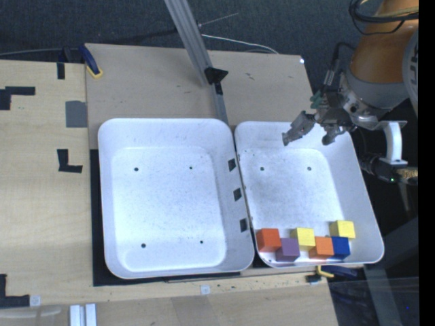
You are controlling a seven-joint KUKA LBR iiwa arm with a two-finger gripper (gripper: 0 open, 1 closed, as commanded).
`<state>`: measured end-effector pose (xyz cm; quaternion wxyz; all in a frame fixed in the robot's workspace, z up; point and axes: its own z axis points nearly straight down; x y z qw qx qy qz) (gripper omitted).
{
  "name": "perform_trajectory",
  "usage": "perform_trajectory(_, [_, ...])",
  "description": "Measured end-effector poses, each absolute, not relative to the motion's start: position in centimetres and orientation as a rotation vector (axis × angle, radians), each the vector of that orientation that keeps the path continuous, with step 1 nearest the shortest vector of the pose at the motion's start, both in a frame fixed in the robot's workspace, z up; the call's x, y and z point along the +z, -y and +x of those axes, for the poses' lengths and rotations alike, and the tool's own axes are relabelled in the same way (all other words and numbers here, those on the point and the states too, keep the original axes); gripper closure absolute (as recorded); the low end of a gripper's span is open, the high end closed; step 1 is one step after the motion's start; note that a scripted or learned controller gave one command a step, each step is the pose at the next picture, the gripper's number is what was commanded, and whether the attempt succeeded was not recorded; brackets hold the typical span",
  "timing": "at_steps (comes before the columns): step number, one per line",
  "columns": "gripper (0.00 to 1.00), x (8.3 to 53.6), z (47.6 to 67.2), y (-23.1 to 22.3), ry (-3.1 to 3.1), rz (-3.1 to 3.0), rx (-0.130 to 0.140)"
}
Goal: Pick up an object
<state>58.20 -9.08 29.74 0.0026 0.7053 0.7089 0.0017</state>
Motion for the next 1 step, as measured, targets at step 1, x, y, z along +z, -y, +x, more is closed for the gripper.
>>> perform_trajectory(1, [0.00, 29.56, 57.88, 9.23, -2.222, 2.220, -0.003])
